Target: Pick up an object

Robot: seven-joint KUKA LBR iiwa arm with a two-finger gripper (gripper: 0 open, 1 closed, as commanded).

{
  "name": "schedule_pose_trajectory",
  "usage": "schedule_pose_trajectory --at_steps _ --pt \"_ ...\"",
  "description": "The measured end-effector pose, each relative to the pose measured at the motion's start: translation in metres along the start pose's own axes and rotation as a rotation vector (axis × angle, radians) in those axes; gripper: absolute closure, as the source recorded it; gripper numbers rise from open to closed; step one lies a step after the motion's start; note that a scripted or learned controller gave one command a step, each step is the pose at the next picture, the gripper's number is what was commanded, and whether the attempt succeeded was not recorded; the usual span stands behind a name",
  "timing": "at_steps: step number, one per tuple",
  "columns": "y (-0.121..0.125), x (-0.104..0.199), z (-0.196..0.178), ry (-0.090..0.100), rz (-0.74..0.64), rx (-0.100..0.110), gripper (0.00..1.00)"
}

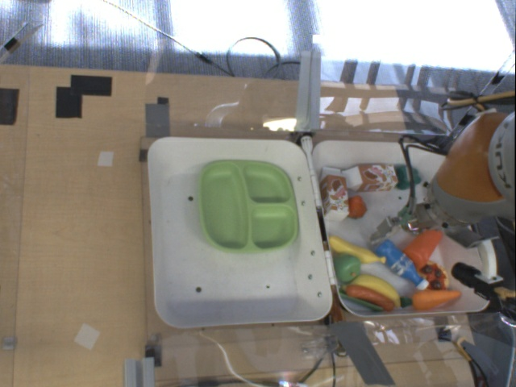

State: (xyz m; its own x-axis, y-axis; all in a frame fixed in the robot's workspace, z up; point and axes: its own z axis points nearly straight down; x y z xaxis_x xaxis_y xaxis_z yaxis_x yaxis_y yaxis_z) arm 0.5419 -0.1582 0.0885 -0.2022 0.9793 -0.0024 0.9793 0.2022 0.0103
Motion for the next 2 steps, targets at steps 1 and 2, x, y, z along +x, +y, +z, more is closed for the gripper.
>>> schedule_pose_trajectory --at_steps 1,2 --pt "-0.046 0.024 -0.001 -0.004 0.169 -0.006 0.00" --pt "0.015 0.039 -0.009 0.001 0.440 0.007 0.00"
